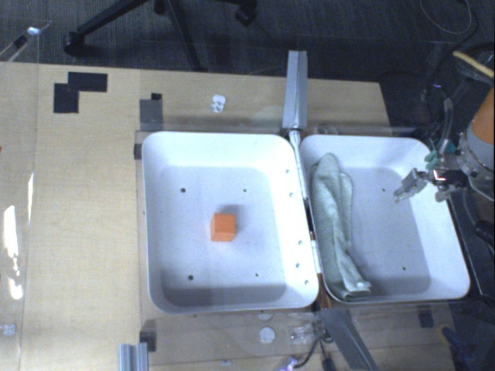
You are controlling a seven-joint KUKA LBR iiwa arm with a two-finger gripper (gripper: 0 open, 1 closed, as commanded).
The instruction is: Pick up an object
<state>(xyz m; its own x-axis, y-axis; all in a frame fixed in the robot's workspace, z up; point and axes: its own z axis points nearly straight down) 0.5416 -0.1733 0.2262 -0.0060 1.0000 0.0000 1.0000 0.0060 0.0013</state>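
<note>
You had even, bright overhead light; glare streaked the table (15, 238) at left, soft shadows pooled inside the left bin (209, 292), and detail was slightly soft.

Probably a robotics lab: wooden bench (85, 207), twin white bins (155, 230), office-chair base (162, 6).

The arm (478, 134) was grey with an orange patch, dark cables along it, ending in a pale metal gripper (410, 184).

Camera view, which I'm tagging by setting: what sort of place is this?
Probably a robotics lab: a wooden bench bearing two white bins, a pincer on a robot arm, and an office chair base on carpet.
</note>
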